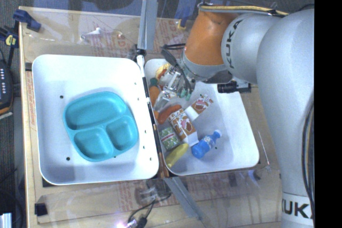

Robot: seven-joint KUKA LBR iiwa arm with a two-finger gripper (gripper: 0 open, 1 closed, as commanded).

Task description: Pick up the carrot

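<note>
The carrot (pixel 154 94) is seen as an orange piece at the left wall of the right bin (pixel 243 131), toward that bin's 10 o'clock corner. The gripper (pixel 172 83) is lowered just beside it, at about 2 o'clock of the carrot; whether the jaws are spread or pressed together cannot be told, as the metal parts are crowded and blurred. The carrot is hemmed in by clutter. A white rounded object (pixel 155 67) lies at its 12 o'clock, and a red-orange piece (pixel 169 113) at its 5 o'clock. Further toward 5 o'clock small cartons (pixel 183 124) are piled, with a green packet (pixel 169 138), a yellow item (pixel 176 154) and a blue bottle (pixel 206 145) beyond. In the left bin (pixel 48 69) a blue divided tray (pixel 100 125) is placed, well apart from the carrot. Both bins are carried on the counter (pixel 96 29)
</note>
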